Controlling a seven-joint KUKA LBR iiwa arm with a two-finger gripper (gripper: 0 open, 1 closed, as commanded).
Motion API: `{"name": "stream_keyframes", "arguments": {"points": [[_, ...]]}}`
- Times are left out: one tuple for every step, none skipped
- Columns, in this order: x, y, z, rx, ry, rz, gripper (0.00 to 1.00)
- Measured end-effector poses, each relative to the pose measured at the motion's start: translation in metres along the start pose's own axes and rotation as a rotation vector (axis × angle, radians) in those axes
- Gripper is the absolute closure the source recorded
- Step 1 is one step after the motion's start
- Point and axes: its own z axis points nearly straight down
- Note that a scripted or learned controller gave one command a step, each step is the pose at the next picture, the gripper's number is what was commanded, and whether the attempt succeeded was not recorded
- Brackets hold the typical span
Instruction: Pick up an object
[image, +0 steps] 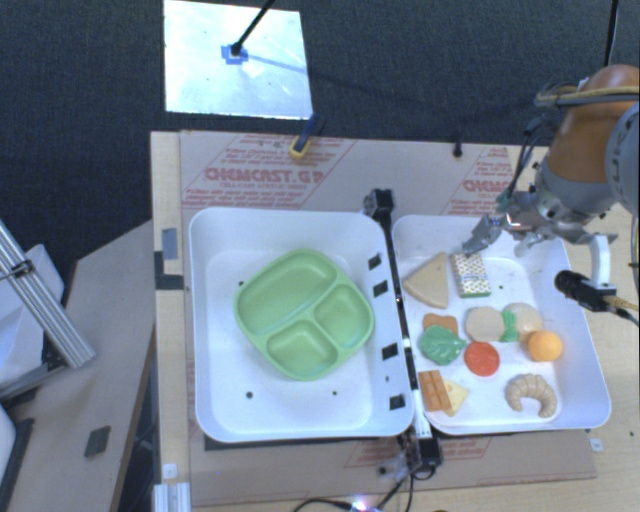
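The right bin (590, 400) holds several toy foods. Among them are a tan wedge (428, 281), a speckled rectangular block with a green edge (471, 274), a beige round piece (485, 322), a green leaf (440, 345), a red tomato (482, 358), an orange (544, 346), a croissant (532, 393) and an orange cracker (438, 390). My gripper (484, 234) hangs over the bin's far part, just above and behind the speckled block. I see nothing held in it.
The left bin (215, 400) holds a green divided plate (303, 312). A black-clipped divider (392, 300) runs between the bins. The arm's orange band (590, 130) and wrist sit over the right bin's far right corner.
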Motion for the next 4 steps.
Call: {"name": "stream_keyframes", "arguments": {"points": [[-0.006, 0.001, 0.043, 0.002, 0.000, 0.002, 0.00], [-0.006, 0.002, 0.092, 0.001, 0.000, 0.001, 0.00], [-0.006, 0.002, 0.081, -0.002, 0.001, 0.001, 1.00], [-0.009, 0.006, 0.039, 0.001, 0.001, 0.000, 1.00]]}}
